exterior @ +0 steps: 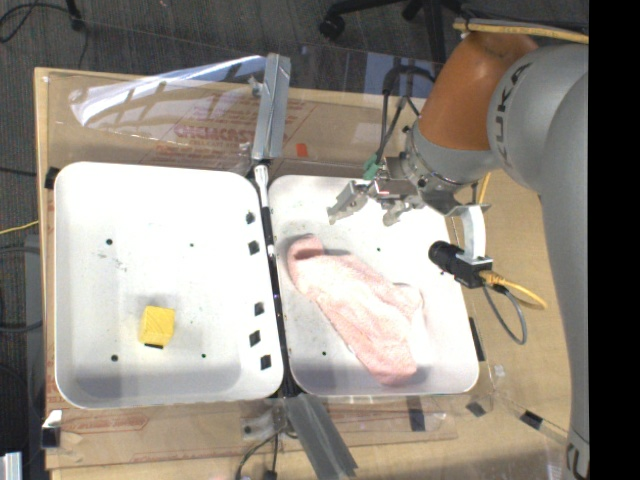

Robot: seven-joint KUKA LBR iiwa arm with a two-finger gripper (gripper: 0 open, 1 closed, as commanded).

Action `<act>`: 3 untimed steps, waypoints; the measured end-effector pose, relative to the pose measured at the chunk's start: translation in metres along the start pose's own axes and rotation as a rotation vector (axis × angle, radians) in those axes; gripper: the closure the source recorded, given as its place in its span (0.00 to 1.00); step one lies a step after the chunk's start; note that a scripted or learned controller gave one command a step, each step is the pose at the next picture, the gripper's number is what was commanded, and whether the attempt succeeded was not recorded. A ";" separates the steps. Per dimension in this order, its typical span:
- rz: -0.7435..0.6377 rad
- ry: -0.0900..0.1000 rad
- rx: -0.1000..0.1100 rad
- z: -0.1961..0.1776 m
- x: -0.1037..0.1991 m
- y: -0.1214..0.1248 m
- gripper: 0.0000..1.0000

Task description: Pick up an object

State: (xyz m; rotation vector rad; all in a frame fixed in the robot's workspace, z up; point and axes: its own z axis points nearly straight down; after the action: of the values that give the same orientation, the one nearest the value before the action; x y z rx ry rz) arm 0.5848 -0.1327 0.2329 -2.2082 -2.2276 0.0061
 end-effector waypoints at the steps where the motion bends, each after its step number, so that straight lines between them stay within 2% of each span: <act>1: -0.059 -0.001 -0.004 -0.032 -0.013 0.014 0.00; 2: -0.298 -0.001 -0.004 0.141 -0.023 0.026 0.00; 3: -0.332 -0.002 0.007 0.140 -0.012 0.070 0.00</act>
State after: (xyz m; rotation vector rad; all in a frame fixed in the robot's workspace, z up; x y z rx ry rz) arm 0.6544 -0.1436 0.0924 -1.8077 -2.5583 0.0137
